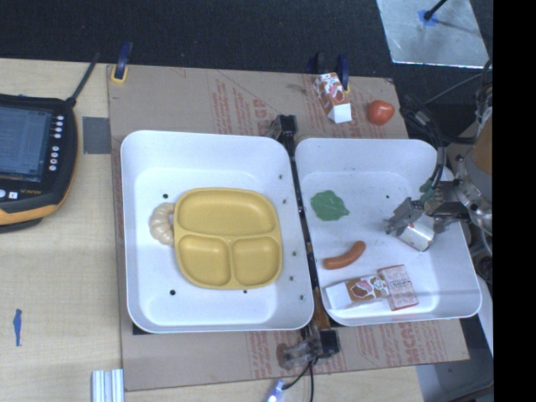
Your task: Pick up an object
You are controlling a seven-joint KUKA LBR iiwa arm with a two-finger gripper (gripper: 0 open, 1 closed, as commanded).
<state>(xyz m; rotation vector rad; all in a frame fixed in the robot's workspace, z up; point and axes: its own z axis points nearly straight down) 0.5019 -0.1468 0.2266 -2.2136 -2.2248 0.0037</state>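
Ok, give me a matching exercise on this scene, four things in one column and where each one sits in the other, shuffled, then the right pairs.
Things:
1. yellow divided plate
2. sausage
3. tomato
4. green leaf

Places:
A. on the cardboard beyond the bins
B. left bin
C. right bin, far-left part
D. right bin, between the leaf and the flat snack packet

Pairs: 1-B, 2-D, 3-A, 4-C

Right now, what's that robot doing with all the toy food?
The robot's gripper is down in the right bin, near its right side, trying to pick something up. A green leaf, a toy sausage and a small packet lie untouched beside it. The left bin holds a yellow divided tray.
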